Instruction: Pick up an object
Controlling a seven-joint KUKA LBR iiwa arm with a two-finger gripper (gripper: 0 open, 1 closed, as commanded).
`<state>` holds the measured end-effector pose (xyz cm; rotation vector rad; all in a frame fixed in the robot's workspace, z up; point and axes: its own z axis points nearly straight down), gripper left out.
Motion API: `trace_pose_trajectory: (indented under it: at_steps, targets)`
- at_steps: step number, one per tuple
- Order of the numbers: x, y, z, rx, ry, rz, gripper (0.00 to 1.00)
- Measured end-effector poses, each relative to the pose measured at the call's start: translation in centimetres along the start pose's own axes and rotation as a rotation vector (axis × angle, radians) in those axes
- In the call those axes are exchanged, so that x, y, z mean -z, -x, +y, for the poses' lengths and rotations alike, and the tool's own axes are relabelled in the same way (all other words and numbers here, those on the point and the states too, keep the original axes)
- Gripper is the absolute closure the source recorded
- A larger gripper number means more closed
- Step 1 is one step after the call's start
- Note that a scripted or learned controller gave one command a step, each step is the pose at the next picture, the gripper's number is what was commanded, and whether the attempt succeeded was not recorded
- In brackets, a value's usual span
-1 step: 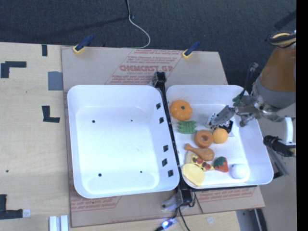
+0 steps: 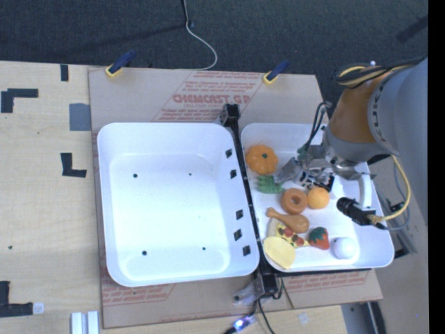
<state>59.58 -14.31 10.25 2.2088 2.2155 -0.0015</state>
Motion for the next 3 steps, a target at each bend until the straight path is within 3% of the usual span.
trace_pose_trajectory:
  at_steps: [1,2,3]
  targets:
    - [-1.0,1.6,-5.5,-0.001,0.005,0.007,0.00]
    - [-0.7,1.5,-5.9,-0.002,-0.010,0.010,1.00]
    - [8.8,-6.6,-2.0,0.008,0.001,0.012,1.00]
